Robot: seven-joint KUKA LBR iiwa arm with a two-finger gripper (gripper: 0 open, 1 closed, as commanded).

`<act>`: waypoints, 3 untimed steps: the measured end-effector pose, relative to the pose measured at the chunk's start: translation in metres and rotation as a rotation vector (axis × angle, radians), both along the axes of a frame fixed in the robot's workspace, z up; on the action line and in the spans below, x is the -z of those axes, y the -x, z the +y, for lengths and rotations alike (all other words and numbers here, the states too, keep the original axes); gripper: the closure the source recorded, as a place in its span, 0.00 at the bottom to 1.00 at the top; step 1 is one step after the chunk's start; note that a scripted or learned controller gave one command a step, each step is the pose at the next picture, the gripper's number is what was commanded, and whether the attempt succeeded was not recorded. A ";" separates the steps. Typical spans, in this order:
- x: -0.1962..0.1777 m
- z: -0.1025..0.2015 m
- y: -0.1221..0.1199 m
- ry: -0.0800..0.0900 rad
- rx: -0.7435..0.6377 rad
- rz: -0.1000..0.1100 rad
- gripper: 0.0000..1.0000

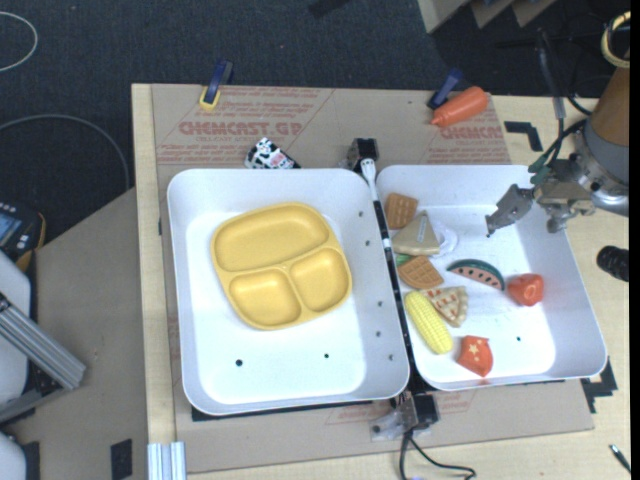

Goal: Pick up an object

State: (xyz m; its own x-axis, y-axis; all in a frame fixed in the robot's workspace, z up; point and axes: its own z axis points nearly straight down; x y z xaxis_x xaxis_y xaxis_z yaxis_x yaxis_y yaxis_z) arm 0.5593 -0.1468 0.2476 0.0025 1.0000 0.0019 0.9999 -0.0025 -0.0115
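Note:
The right bin (575, 313) holds several toy foods: a waffle piece (402, 209), a beige wedge (418, 235), a second waffle (420, 271), a watermelon slice (475, 273), a red tomato (525, 289), a pizza slice (449, 304), a corn cob (428, 322) and a red piece (476, 354). My gripper (527, 218) hangs over the bin's far right part, above and behind the watermelon and tomato. It is open, its two fingers spread with nothing between them.
The left bin (200, 358) carries a yellow divided plate (282, 265). On the bench behind the bins lie an orange carrot toy (460, 106), a black-and-white toy (270, 155) and a blue-yellow clamp (213, 86). A black clip (364, 154) sits where the bins meet.

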 end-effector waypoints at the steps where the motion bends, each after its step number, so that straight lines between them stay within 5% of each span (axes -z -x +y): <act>1: -0.006 0.000 -0.002 0.002 -0.002 -0.012 0.00; 3: 0.093 0.007 -0.012 0.000 -0.003 -0.005 0.00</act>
State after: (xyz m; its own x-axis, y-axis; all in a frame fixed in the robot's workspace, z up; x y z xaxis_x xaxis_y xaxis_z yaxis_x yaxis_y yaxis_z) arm 0.5714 -0.1397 0.1546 -0.0007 1.0000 0.0022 1.0000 0.0007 -0.0060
